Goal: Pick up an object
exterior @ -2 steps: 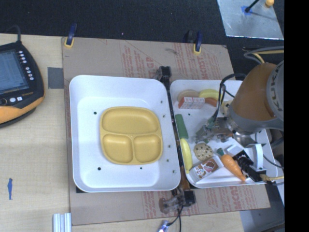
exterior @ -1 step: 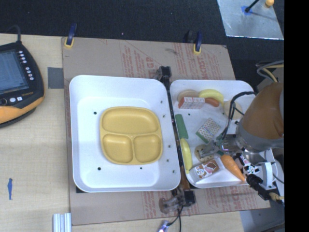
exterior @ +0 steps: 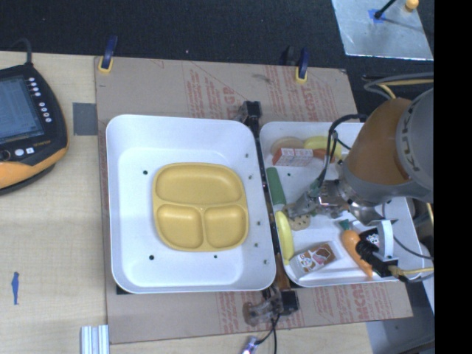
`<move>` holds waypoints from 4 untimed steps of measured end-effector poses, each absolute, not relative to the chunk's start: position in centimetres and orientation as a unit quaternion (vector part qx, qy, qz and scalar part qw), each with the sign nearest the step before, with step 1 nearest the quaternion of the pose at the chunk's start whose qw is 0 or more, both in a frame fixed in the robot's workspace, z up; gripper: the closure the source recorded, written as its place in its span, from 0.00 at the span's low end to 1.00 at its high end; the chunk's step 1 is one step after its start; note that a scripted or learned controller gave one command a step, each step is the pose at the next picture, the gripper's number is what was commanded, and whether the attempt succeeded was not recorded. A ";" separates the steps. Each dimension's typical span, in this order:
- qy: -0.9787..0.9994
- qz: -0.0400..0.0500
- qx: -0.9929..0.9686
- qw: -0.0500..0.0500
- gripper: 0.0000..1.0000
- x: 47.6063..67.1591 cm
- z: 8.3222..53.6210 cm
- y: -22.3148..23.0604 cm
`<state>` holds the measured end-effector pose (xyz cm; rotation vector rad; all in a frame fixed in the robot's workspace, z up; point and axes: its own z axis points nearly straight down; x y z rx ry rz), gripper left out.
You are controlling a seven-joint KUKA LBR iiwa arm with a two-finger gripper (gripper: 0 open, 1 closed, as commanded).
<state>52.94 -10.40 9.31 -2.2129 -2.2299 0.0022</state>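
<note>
**Workcell status: arm over right bin**

Bench (exterior: pixel 44 234) surface of pale wood carries a cardboard sheet (exterior: pixel 184 87), and on it we find two white bins side by side. Candidate objects all lie in the right bin (exterior: pixel 332 280). Along its left wall we see a green cylinder (exterior: pixel 275 185) and, nearer the front, a yellow curved item (exterior: pixel 284 233). A printed packet (exterior: pixel 315 257) lies near the bin's front edge, with an orange item (exterior: pixel 361 257) to its right. A red-and-white box (exterior: pixel 293 155) and a yellow piece (exterior: pixel 317 143) sit at the far end. The gripper (exterior: pixel 308 206) hangs over the middle of this bin, just right of the green cylinder and behind the printed packet; we cannot tell whether it is wide, narrow or holding anything. The arm (exterior: pixel 380 150) covers the bin's right half. The left bin (exterior: pixel 133 198) holds a yellow divided plate (exterior: pixel 200 205) at its centre. Two blue clamps (exterior: pixel 108 54) pin the sheet's far edge. A control pendant (exterior: pixel 22 127) rests on the bench at far left, well apart from the bins.
</note>
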 end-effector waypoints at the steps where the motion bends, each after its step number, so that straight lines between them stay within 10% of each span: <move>1: -0.708 0.000 -0.706 0.000 0.00 48.8 9.3 -15.7; 2: -0.710 0.000 -0.704 0.000 0.00 51.5 9.3 -10.7; 4: -0.709 0.001 -0.706 0.001 0.00 63.8 9.2 -21.2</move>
